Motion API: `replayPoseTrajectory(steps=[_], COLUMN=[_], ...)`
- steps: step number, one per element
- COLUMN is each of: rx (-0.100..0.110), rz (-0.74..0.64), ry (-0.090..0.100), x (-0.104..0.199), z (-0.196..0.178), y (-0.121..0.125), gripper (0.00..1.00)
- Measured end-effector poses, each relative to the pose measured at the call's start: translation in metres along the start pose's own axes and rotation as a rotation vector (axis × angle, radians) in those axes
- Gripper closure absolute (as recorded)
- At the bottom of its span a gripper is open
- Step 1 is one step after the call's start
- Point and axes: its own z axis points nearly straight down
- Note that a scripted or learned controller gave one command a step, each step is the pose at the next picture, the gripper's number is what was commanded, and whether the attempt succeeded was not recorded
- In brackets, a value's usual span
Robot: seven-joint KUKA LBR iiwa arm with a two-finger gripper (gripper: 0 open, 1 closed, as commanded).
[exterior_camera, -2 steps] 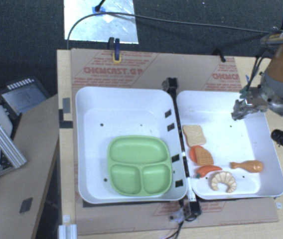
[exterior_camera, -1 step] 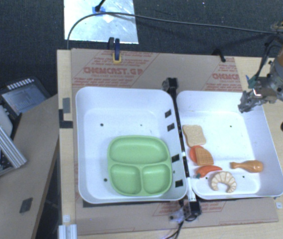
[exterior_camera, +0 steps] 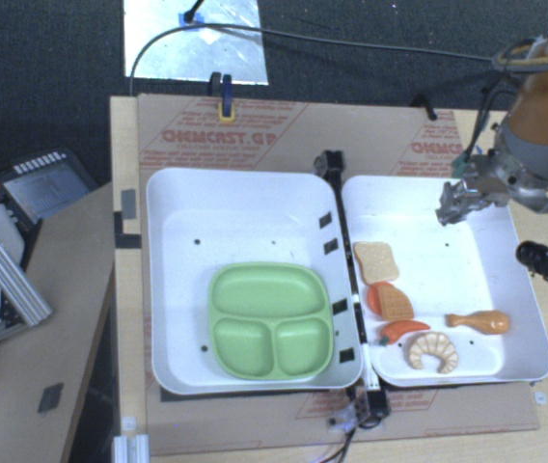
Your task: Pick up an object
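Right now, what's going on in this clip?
The robot arm's gripper hangs over the upper part of the right bin, holding nothing that can be seen. Toy food lies lower in that bin: a bread slice, an orange piece, a red pepper, a croissant and a drumstick. The left bin holds a green divided plate. No pick has happened yet.

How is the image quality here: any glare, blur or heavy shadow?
Camera view: even, soft lighting; glare on the foil sheet behind the bench; the gripper and arm look slightly blurred; the food items in the right bin are sharp enough to distinguish.
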Motion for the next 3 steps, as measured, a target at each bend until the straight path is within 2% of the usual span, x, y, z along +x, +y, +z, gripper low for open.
replayPoseTrajectory(steps=[1,3], rx=[0.0,0.0], rz=[-0.002,-0.001], ry=[0.001,0.001], x=[0.057,0.15], z=[-0.002,0.002], y=[-0.011,-0.027], gripper=[1.0,1.0])
